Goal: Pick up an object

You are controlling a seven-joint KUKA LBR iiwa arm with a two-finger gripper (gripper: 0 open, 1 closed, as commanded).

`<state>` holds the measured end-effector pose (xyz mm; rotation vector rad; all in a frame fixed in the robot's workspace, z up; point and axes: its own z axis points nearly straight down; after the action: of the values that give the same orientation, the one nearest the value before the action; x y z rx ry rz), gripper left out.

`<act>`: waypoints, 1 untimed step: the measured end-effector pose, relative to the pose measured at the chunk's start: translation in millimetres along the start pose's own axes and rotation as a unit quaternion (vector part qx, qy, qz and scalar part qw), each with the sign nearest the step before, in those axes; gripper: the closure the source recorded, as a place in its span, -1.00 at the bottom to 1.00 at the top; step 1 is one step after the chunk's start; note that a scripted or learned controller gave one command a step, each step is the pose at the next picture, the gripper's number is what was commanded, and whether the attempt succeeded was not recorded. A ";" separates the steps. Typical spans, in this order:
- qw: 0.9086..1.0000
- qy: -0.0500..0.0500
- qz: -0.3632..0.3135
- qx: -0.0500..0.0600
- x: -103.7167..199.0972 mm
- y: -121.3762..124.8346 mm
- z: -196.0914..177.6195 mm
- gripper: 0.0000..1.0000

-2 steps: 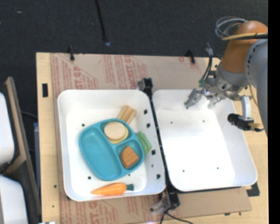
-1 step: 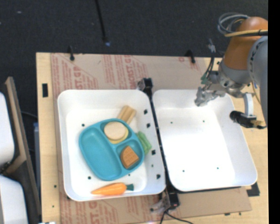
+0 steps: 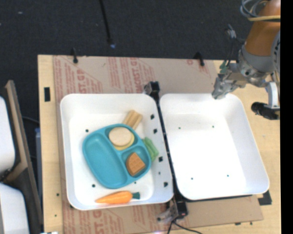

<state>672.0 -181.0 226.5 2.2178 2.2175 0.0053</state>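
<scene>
Camera view: left bin (image 3: pixel 68 130) holds blue tray (image 3: pixel 102 165), carrot (image 3: pixel 115 197).

Two white bins, left (image 3: pixel 68 130) and right (image 3: pixel 244 130), sit side by side on a cardboard-covered bench (image 3: pixel 102 74).

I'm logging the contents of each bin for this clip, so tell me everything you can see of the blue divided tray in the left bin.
The blue divided plastic tray lies flat in the left white bin, turned at a slant to its walls. It looks like smooth moulded plastic with rounded corners: one long compartment and two smaller ones. A round tan disc sits in one small compartment, a brown toast-like piece in the other. A green piece touches its right edge; an orange toy carrot lies just below it.
</scene>
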 end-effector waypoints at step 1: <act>1.000 0.000 0.000 0.003 -0.6 0.2 -1.6 1.00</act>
<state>672.1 -181.5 228.0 2.2201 2.2211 0.0000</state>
